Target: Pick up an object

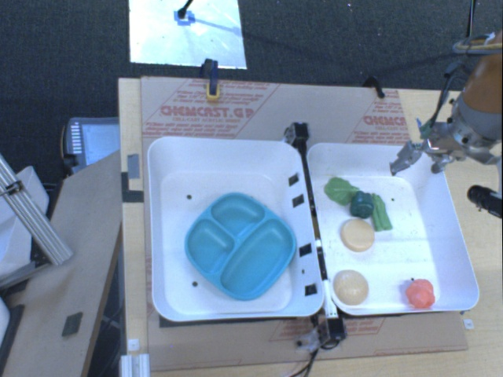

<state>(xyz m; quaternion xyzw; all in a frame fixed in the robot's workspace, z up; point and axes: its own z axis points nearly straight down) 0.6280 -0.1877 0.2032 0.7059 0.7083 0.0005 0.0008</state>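
The right bin (448, 210) holds a light green piece (339, 189), a dark teal lump (362, 205), a green stick (381, 214), two cream rounds (357, 235) (350, 287) and a red-orange lump (420, 293). My gripper (420, 158) hangs over the far right corner of that bin, up and to the right of the green items. Its fingers spread apart with nothing between them.
The left bin (169, 179) contains a blue divided plate (240, 244). A black divider with clips (306, 210) runs between the bins. Cardboard (236, 108) lies under both. A shiny metal sheet (185, 20) sits on the floor at the back.
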